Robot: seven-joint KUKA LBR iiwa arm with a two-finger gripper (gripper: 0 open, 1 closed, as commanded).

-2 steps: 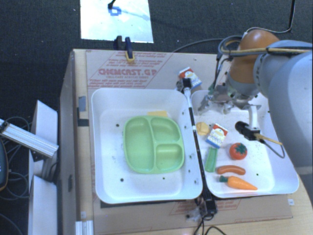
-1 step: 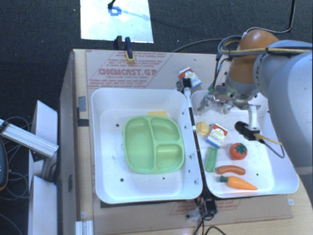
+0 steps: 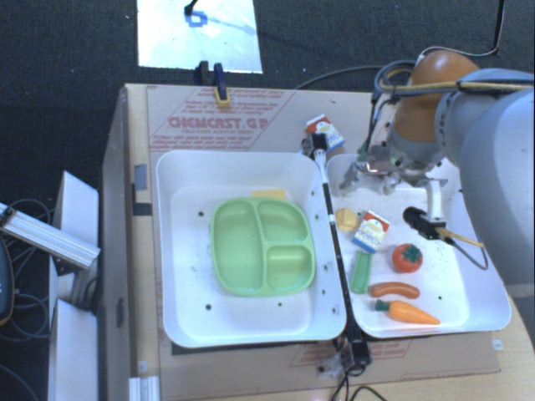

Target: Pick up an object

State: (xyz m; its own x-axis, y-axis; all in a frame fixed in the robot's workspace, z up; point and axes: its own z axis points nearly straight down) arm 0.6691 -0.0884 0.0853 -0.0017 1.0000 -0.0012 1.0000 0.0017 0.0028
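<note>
Hovering at the back of the right bin [image 3: 489, 303], pincer [image 3: 378, 174] low over the white floor near the far left corner; whether spread or clenched, cannot tell, and nothing visibly between its tips. Nearest below: a small yellow wedge [image 3: 346, 219] and a little carton [image 3: 371, 230], just beside each other near the divider. Further forward: a green stick [image 3: 361, 272], a tomato [image 3: 407, 258], a sausage [image 3: 394, 290] and a carrot [image 3: 406, 312] by the front wall. Probably light, stiff plastic toys, smooth and apt to slip; best taken across the narrow middle, carton by its flat sides. Off left, a green divided plate [image 3: 261, 246] in the left bin [image 3: 185, 224], well apart. On the bench [image 3: 217, 124] behind, another small carton [image 3: 323, 130].
</note>
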